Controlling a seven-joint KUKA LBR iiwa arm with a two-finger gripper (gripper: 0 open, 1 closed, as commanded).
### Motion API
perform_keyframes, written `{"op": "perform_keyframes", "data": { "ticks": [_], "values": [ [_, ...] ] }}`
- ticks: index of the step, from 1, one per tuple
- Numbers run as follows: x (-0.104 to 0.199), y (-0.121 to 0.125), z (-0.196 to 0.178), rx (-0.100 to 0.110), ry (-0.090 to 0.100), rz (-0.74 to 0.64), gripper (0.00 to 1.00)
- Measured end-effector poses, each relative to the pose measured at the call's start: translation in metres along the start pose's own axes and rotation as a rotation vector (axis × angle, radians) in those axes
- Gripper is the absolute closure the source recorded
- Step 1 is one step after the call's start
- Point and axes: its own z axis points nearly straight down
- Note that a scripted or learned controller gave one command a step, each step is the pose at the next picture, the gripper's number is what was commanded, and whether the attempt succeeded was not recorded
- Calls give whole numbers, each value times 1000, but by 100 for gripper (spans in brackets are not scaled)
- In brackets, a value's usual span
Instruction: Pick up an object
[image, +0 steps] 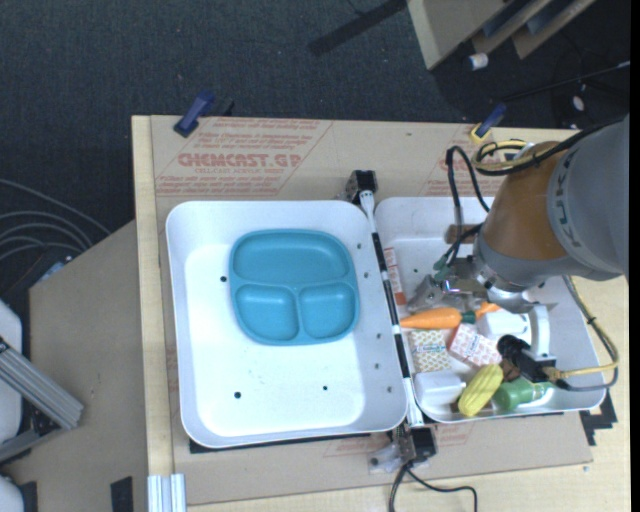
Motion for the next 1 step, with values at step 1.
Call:
{"op": "perform_keyframes", "data": {
  "ticks": [1],
  "values": [
    [-2,35,0,-2,-1,0,0]
  ]
}}
